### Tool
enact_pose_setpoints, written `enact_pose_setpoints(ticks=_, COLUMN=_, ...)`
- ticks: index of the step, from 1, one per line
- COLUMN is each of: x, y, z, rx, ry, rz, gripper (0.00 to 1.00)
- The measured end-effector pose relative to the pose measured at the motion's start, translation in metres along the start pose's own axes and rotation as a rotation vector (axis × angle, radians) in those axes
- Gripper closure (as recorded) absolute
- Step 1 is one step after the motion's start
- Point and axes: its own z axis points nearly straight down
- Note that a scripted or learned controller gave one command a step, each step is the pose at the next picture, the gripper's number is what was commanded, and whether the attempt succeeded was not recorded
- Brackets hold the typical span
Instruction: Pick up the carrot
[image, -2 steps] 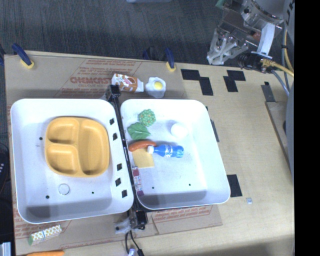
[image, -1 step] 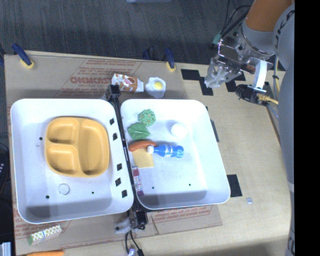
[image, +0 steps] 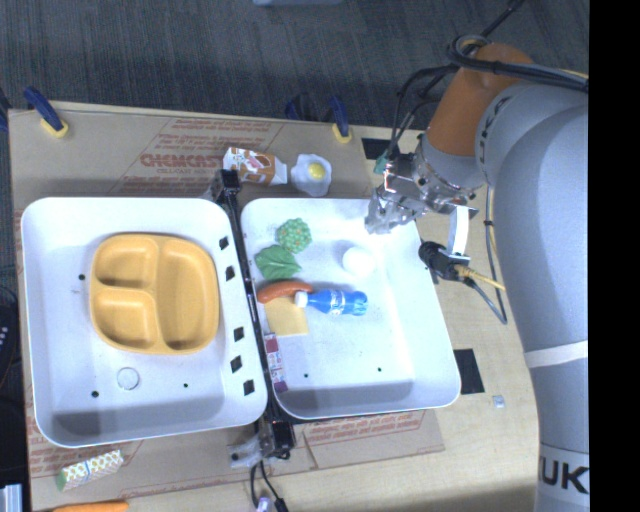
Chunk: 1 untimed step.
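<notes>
The carrot (image: 282, 291), a short orange-red stick, lies in the right bin (image: 400, 350) near its left wall. It sits between a green leaf (image: 278, 263) above and a yellow slice (image: 288, 319) below, and its right end touches a blue bottle (image: 338, 301). The gripper (image: 385, 217) hangs over the bin's far right corner, well right of and beyond the carrot, with nothing seen in it.
A green broccoli piece (image: 294, 234) and a white egg-like ball (image: 357, 261) also lie in the right bin. The left bin (image: 50, 330) holds a yellow divided plate (image: 155, 291). A small carton (image: 250, 165) and a yellow-and-white item (image: 313, 174) sit on the bench behind the bins.
</notes>
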Motion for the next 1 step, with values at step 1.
enact_pose_setpoints(ticks=1, x=-0.0089, y=-0.0069, z=-0.0940, rx=-0.006, ry=-0.002, rz=-0.183, gripper=1.00)
